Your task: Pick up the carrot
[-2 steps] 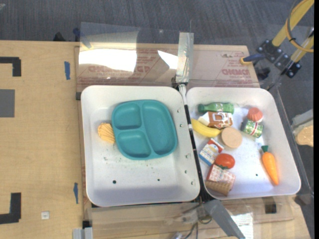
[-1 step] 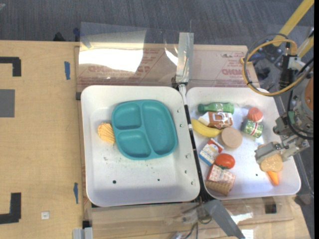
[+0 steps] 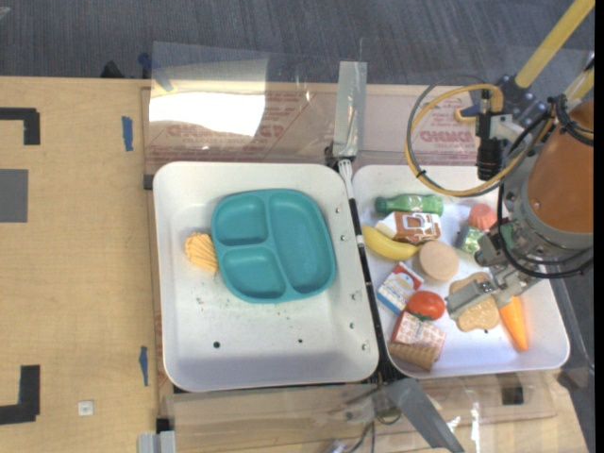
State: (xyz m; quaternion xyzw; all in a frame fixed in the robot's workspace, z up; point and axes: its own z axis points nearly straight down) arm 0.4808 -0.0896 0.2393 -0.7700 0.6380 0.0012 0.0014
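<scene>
Down in the right bin (image 3: pixel 557 347), the carrot (image 3: pixel 514 322) lies near the bin's right wall, toward the near edge, its thick end pointing up and to the left and its tip toward the near right. The gripper (image 3: pixel 491 286) hangs just beside that thick end, low over the bin, with the grey arm (image 3: pixel 552 206) and its orange band rising to the far right. Whether the jaws are open or closed cannot be told from this angle, and nothing can be seen held between them. A tan cracker (image 3: pixel 478 315) lies just left of the carrot, partly under the gripper.

Further left in the same bin sit a tomato (image 3: pixel 426 304), a small red and white carton (image 3: pixel 399 286), and a waffle-patterned piece (image 3: pixel 416 343) toward the near edge. Toward the far side are a banana (image 3: pixel 387 244), a round tan bun (image 3: pixel 438 260), a brown packet (image 3: pixel 416 225) and a green bottle (image 3: pixel 409 204) lying on its side.

The left bin (image 3: pixel 189 347) holds a teal divided plate (image 3: pixel 274 243) with a yellow shell-shaped piece (image 3: pixel 200 250) touching its left edge. A yellow cable (image 3: pixel 415 149) loops above the far side of the right bin.
</scene>
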